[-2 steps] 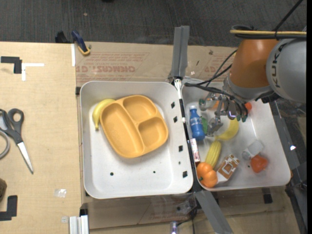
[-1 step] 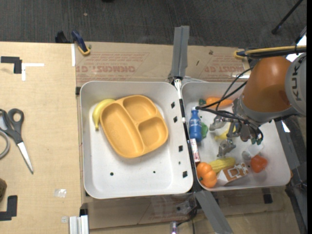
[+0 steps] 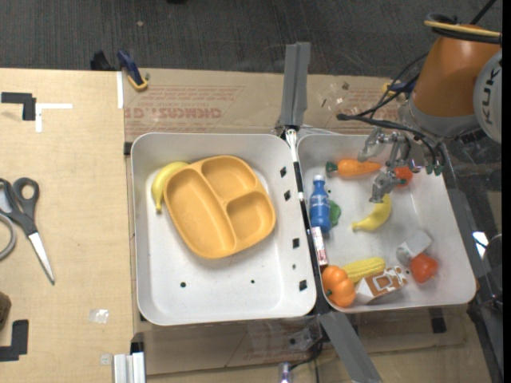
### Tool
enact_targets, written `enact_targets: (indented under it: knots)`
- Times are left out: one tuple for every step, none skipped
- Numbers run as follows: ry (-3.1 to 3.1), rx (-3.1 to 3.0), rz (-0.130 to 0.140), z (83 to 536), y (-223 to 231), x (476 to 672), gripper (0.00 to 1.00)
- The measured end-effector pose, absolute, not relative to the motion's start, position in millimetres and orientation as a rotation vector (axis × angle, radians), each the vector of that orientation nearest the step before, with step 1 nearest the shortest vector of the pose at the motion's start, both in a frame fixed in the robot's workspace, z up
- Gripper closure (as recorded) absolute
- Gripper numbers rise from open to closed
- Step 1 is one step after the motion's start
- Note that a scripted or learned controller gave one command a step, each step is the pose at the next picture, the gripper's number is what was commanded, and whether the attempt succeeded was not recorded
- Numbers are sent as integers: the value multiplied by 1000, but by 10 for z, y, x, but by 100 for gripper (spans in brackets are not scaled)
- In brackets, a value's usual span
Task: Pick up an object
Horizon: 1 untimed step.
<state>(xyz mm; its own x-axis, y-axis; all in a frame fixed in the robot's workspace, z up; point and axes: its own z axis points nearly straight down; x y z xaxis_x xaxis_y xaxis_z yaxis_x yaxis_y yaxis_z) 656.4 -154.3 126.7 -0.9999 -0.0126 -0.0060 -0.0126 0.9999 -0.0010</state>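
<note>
- Hovering over the right bin (image 3: pixel 459 238), near its far edge: the claw (image 3: pixel 385 180), with metal fingers pointing down and spread narrowly, nothing between them.
- Lying just below the claw tips: a small banana (image 3: pixel 374 216), the nearest thing to pick, judging by position.
- Lying just beside the claw on the left: a carrot (image 3: pixel 357 167); something red (image 3: pixel 402 174) peeking out right behind the fingers.
- Doing this step well, probably: lowering straight onto the banana's middle, straddling its narrow width, closing only once low enough.
- Farther left of the claw: a blue bottle (image 3: pixel 319 204) along the bin wall.
- Well below the claw: corn (image 3: pixel 363 268), an orange fruit (image 3: pixel 338 286), a red fruit (image 3: pixel 424 268).
- Far left of the claw: a yellow divided plate (image 3: pixel 219 206) in the left bin (image 3: pixel 231 302).
- Hard to make out: the red thing behind the fingers, and the exact gap between the fingertips.
</note>
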Motion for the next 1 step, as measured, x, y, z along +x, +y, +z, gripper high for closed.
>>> enact_targets:
  knots:
    - [3104,148,-7,1094,-1610,6508,0]
